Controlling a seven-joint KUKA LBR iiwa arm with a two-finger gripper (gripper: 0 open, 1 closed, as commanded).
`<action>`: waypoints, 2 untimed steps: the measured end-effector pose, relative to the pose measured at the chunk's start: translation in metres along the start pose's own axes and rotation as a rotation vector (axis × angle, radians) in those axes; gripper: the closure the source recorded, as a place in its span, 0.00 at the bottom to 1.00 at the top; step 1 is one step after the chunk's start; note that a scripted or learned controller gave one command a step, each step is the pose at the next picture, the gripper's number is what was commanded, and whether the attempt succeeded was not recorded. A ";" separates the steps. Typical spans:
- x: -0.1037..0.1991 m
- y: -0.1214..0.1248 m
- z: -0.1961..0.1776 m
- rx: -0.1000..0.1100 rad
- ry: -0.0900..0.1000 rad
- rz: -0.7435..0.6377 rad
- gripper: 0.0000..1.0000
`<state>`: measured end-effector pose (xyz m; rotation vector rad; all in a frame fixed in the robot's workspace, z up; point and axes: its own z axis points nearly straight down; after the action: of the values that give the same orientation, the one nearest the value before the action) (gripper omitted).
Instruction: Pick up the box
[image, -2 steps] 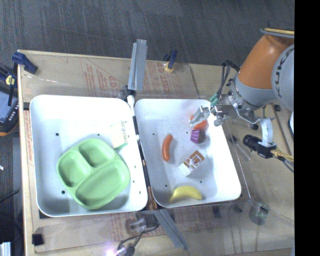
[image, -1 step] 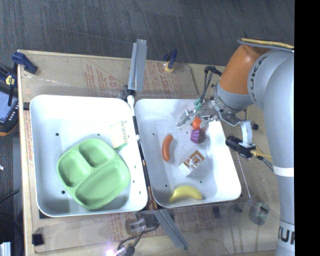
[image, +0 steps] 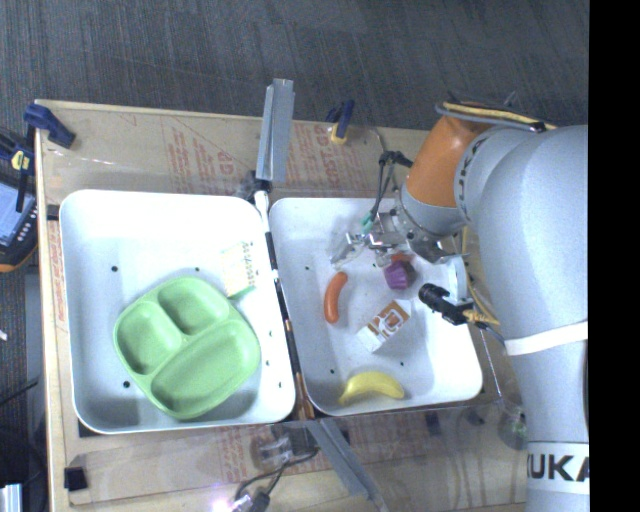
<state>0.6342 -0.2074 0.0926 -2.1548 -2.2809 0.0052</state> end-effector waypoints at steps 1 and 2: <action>-0.001 0.025 -0.014 -0.008 -0.002 -0.225 0.00; 0.037 -0.027 -0.030 -0.004 -0.001 -0.374 0.00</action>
<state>0.6050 -0.1720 0.1223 -1.6943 -2.6441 0.0007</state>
